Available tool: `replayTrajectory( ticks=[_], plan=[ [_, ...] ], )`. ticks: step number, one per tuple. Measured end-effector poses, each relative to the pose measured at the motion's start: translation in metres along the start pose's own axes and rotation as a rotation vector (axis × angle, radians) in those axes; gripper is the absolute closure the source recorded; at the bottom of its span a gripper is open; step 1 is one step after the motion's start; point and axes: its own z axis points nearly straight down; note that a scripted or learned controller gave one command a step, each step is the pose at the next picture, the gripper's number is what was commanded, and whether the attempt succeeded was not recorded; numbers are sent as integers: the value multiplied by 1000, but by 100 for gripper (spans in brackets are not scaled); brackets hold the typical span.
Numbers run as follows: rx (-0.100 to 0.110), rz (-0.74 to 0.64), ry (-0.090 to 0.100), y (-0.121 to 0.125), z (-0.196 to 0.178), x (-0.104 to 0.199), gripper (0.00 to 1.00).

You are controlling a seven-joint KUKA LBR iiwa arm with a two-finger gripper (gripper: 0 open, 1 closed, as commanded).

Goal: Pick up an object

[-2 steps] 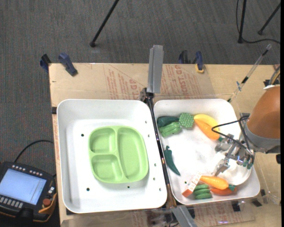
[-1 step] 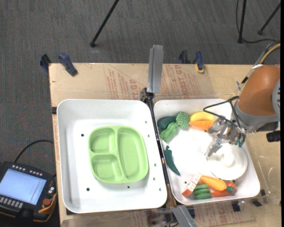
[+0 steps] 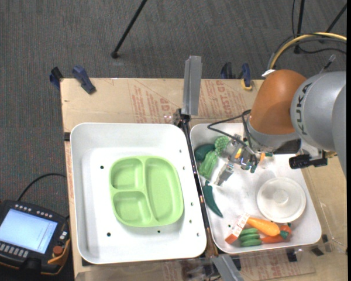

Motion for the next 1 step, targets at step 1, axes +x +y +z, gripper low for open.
replayTrajectory(
  ticks=[1],
  plan=[
    [4, -16, -1, 2, 0, -11, 0]
  ],
)
